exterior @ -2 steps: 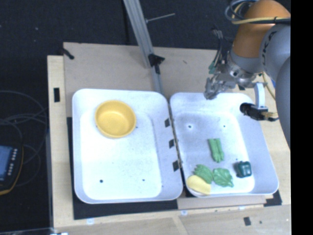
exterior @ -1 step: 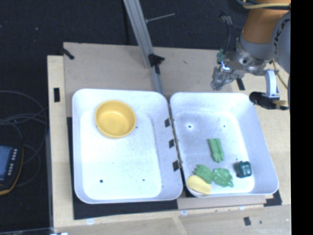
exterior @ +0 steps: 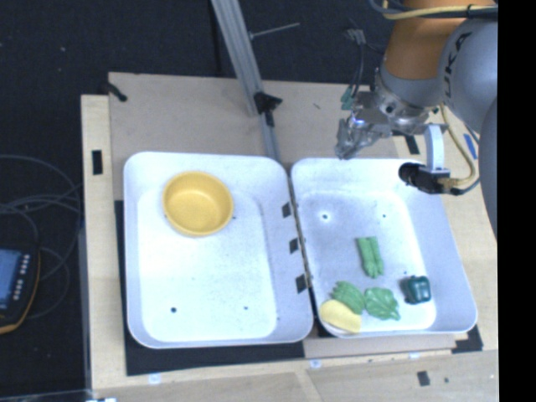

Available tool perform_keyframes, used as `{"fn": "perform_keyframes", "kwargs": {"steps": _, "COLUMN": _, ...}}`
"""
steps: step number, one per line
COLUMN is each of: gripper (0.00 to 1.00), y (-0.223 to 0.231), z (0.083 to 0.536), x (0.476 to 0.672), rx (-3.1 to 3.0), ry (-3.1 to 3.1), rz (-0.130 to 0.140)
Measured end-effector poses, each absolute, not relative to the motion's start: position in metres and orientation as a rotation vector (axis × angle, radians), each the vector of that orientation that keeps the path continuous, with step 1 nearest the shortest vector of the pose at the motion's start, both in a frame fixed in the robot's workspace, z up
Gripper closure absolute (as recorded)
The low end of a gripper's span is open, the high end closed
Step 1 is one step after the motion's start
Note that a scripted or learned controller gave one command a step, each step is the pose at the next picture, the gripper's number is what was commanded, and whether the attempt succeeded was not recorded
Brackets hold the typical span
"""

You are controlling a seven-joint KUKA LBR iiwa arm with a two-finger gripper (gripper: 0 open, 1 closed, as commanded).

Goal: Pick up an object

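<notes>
While the end effector [exterior: 347, 145] hangs above the right bin [exterior: 435, 224], its grip state is indiscernible.

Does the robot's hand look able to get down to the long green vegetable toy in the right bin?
Probably yes. The hand hangs above the right bin's far edge, and the long green vegetable toy lies apart from its neighbours, uncovered.
</notes>
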State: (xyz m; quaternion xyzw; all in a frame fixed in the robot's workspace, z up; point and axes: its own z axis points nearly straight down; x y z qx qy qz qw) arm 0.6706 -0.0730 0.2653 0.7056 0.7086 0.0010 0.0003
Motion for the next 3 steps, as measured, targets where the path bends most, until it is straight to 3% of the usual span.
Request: {"fn": "perform_keyframes", "kwargs": {"steps": 3, "gripper": 1.0, "y": 0.084, "z": 0.273, "x": 0.623, "rx": 2.217, "ry": 2.226, "rz": 0.002}}
